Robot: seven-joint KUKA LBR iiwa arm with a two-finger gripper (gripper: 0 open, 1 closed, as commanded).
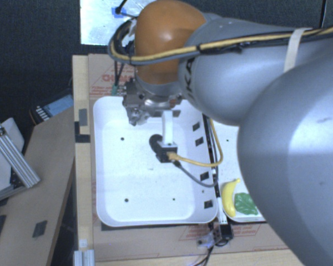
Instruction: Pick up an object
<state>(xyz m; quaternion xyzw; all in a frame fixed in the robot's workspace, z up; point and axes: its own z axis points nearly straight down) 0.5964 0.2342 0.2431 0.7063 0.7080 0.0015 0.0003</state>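
Banana lies unpicked in the right bin; my gripper hangs over the left bin, aperture I cannot tell.

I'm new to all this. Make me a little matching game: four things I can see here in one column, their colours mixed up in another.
Things
1. banana-shaped thing
2. flat thing beside it
3. band above the arm's wrist
4. left bin

Colours
a. white
b. orange
c. yellow
d. green

Pairs: 1-c, 2-d, 3-b, 4-a
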